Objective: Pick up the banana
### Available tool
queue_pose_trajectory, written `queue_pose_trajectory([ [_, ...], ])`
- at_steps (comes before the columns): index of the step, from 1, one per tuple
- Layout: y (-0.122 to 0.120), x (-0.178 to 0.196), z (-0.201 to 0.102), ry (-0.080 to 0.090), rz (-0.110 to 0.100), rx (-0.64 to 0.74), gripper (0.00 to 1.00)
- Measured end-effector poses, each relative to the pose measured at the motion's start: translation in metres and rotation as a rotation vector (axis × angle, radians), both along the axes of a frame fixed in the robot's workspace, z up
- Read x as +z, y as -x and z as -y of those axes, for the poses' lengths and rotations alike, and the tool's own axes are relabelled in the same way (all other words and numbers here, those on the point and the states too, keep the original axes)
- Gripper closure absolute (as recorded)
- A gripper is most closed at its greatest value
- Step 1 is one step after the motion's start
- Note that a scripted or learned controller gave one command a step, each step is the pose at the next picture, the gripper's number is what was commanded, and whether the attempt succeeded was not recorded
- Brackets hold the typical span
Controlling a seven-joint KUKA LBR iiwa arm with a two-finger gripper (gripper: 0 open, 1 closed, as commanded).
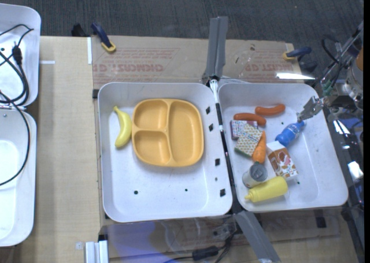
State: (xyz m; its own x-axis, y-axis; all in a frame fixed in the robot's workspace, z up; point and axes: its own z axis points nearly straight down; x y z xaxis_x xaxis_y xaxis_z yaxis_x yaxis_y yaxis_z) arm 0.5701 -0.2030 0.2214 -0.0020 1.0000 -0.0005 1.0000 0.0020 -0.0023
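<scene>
**A:** Camera view, panel (a): where did the banana (122,128) sit?

**B:** In the left bin (165,201), lying curved along the bin's left wall, just beside the yellow divided plate (168,132) and possibly touching its rim; couldn't tell which. The gripper (312,107) hung over the upper right corner of the right bin (324,181), well apart from the banana, w/ the whole bench width between them. Its jaws were too small and blurred to read as open or closed, so I won't guess.

**A:** Risks from there?

**B:** Two, imo. First, the banana was pinched between wall and plate, so fingers coming down across it could strike the plate rim or the wall and close on nothing, or nudge the fruit aside. Second, the path left crossed the right bin's clutter, i.e. two sausages (269,109), a blue bottle (289,133), a carrot (260,148) and a mustard bottle (267,189), plus the raised divider (217,54) between bins. A low traverse would snag these.

**A:** Open room?

**B:** Plenty in the left bin's lower half, bare white floor below the plate. Approach along the banana's length, from above or from that lower side, looked freest. Room was tightest at the plate side.
</scene>
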Motion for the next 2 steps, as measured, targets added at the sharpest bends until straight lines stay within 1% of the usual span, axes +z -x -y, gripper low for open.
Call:
queue_pose_trajectory([
  [1, 0.049, -0.099, 0.016, -0.004, -0.002, 0.058, 0.00],
  [2, 0.083, -0.116, -0.029, 0.016, 0.036, 0.132, 0.00],
])
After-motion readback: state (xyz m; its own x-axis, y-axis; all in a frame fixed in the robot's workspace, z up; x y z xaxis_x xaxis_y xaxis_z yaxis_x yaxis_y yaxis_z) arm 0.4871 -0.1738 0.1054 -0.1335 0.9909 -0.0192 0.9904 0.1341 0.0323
